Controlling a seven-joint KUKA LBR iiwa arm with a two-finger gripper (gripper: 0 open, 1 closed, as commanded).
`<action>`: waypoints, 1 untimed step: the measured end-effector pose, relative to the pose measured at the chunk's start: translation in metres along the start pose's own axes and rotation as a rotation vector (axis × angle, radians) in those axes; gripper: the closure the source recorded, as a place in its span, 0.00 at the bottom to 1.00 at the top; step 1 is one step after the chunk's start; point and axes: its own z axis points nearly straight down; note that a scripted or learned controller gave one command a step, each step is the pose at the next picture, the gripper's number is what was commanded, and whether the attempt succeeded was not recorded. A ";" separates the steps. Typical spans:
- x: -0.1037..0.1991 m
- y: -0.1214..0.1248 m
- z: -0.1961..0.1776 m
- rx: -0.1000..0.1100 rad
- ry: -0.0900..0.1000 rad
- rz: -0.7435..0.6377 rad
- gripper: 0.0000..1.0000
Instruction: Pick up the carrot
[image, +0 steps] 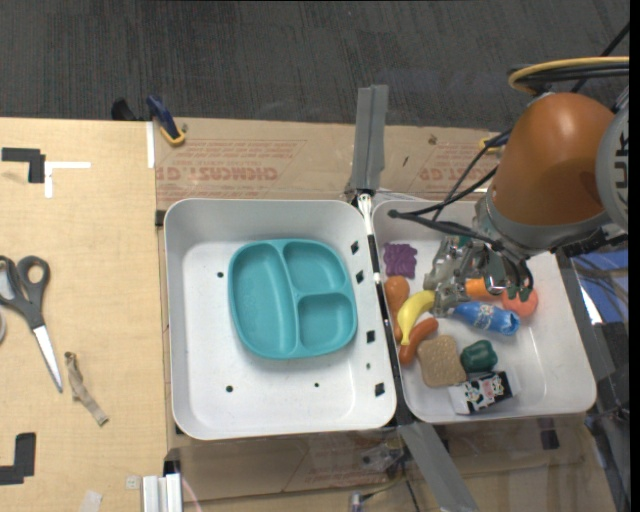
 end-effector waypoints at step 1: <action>0.069 -0.088 0.037 -0.001 0.003 -0.253 1.00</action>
